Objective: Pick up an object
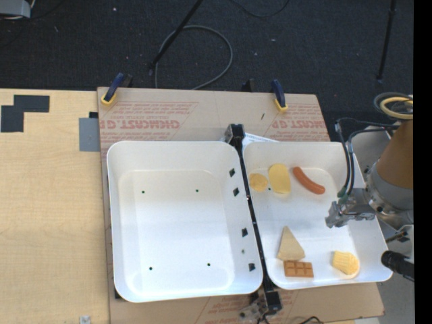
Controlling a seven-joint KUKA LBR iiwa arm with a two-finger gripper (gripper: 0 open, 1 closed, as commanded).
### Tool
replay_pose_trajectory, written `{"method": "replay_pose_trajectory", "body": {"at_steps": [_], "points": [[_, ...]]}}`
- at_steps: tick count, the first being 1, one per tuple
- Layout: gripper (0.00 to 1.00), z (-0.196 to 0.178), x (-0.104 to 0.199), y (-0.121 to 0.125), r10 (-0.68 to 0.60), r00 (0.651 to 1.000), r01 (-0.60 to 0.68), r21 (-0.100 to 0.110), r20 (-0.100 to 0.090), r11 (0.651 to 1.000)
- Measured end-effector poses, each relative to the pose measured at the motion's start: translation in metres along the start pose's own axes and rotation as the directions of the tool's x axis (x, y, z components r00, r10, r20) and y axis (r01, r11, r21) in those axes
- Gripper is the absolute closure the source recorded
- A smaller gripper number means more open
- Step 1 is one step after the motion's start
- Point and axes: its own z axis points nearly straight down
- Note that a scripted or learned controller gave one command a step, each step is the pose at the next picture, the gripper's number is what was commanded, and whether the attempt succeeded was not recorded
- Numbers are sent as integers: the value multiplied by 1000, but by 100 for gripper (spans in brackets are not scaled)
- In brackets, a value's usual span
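The right bin (pixel 317 155) holds several toy foods: a red sausage (pixel 308 180), a yellow block (pixel 279 179), a small yellow round piece (pixel 258 181), a tan wedge (pixel 291 244), a brown waffle square (pixel 298 269) and a yellow ridged piece (pixel 345 263). My gripper (pixel 343 214) hangs at the right side of this bin, right of the sausage and above the ridged piece. It is seen from above and nothing shows between its fingers.
The left bin (pixel 125 214) lies beside the right one, with a black divider (pixel 244 208) between them. Both rest on cardboard (pixel 175 117) held by two clamps at the back. The arm's orange band (pixel 403 157) is at the right edge.
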Motion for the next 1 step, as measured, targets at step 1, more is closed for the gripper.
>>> {"method": "replay_pose_trajectory", "body": {"at_steps": [1], "points": [[100, -8, 0, 0, 0, 1000, 0, 3, -1, 1000]]}}
